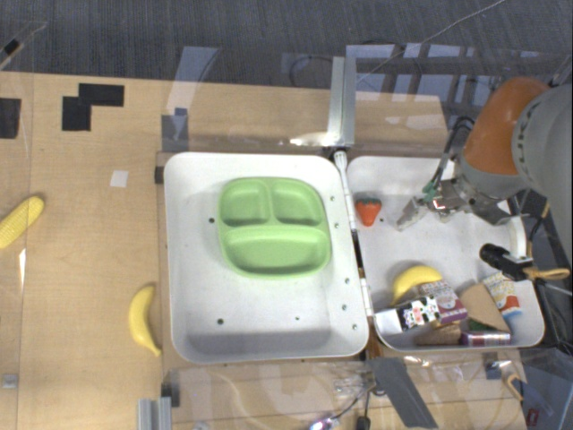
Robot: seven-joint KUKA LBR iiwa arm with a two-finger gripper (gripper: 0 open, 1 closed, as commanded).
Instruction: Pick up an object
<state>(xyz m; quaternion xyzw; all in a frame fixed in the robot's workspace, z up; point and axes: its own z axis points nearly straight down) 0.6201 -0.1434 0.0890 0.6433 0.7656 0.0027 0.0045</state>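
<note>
My gripper (pixel 410 215) hangs over the upper middle of the right bin (pixel 394 173), pointing down and to the left. A red toy strawberry (pixel 368 210) with a green top lies just left of it, against the bin's left wall, apart from the gripper. A yellow fruit (pixel 417 279) lies nearer the front. Beside it, a patterned little box (pixel 421 313), a brown cardboard piece (pixel 480 305) and other small packages (pixel 483 337) are heaped along the bin's front edge. Nothing shows in the gripper.
The left bin (pixel 192 321) holds a green divided plate (pixel 273 225). On the wooden bench to the left lie a yellow banana (pixel 143 319) and a yellow corn cob (pixel 20 221). A metal post (pixel 343 101) stands behind the bins.
</note>
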